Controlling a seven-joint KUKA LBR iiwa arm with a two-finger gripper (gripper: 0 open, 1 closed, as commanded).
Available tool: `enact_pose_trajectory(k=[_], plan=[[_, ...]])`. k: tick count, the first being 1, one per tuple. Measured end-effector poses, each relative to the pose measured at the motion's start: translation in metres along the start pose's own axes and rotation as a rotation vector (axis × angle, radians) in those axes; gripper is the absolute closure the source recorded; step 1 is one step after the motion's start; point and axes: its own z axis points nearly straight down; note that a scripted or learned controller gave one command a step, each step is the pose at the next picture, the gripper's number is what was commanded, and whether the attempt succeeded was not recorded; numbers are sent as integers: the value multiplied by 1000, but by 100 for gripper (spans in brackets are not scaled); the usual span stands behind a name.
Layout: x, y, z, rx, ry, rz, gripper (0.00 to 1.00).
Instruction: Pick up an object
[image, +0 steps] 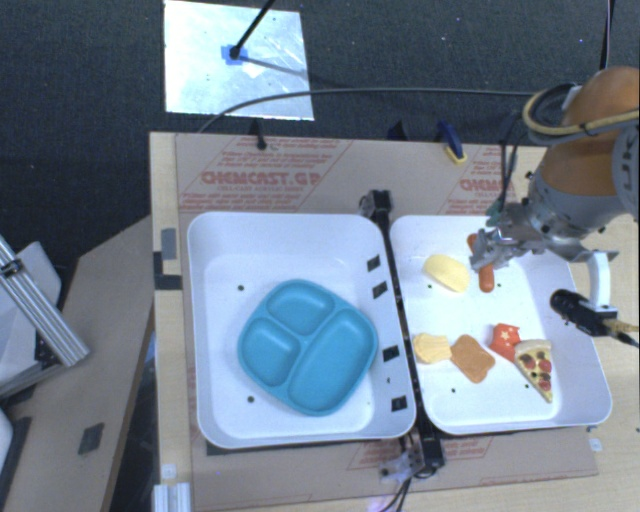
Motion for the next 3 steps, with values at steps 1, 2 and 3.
enact_pose_trajectory(k=[1, 2, 3], plan=[[58, 11, -8, 0, 0, 0, 100], [110, 19, -15, 1, 1, -1, 100], [162, 17, -2, 4, 1, -1, 100]])
